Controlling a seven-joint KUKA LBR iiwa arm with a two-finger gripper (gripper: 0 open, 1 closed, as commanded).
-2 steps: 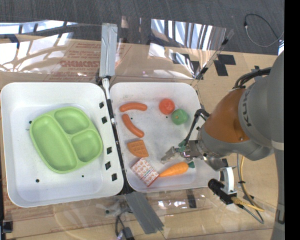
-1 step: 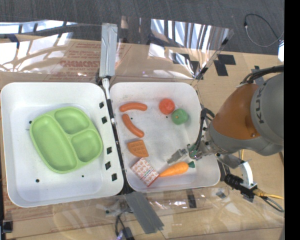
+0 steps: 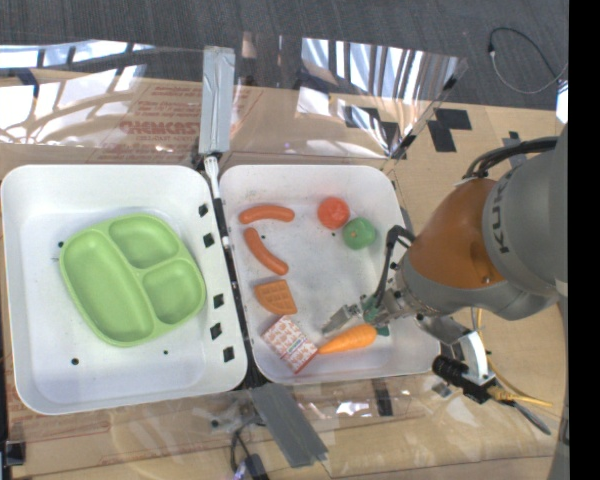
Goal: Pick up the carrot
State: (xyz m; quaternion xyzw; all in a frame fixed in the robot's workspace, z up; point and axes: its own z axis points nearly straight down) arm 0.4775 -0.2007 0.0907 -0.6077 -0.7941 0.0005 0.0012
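The metal 2-finger gripper (image 3: 348, 316) hangs low in the right white bin (image 3: 310, 183), its fingers slightly apart with nothing between them. Just below it lies the orange plastic carrot (image 3: 347, 341), leafy end toward the arm, close beside the fingertips. Left of the gripper sit a patterned red-and-white box (image 3: 289, 342) and an orange waffle piece (image 3: 276, 296). Above it rest a green ball (image 3: 358, 233) and red tomato (image 3: 332, 212).
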